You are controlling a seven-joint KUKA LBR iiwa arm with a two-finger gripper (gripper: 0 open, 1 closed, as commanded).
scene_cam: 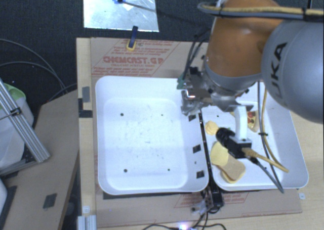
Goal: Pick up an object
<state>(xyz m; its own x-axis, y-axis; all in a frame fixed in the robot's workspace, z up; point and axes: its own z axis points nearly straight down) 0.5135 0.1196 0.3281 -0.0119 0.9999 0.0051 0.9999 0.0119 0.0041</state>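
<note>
Broadly, the counter (144, 57) is carrying everything, and the grey-and-orange arm (243, 37) is leaning in from the right and covering much of the right bin (296, 166), which is sitting edge to edge with the left bin (101, 138). The tool (194, 100) is hanging near the divide between the two bins, toward the far end. I cannot tell whether it is wide or narrow, since the wrist is hiding it, and I am seeing no object held at it. The candidates for picking are all lying in the right bin, along its left side. The largest, a pale yellow piece (218, 154), is looking flat, rounded and probably light. It is touching or overlapping a tan piece (234, 172) just nearer the camera, which is looking thicker and matte, rather like foam or toy bread. I am judging both as soft, or at least not fragile, and unlikely to be slippery. Each is probably best taken across a short edge, where a narrow span is offering itself, rather than flat from above. Because the two are lying against each other, lifting one is likely to be dragging the other along. A small yellow piece (210, 127) is lying farther back, close to the bin wall, looking light but awkward so near the rim. A small red-and-yellow item (251, 118) is peeking out beneath the arm, too hidden to judge
</note>
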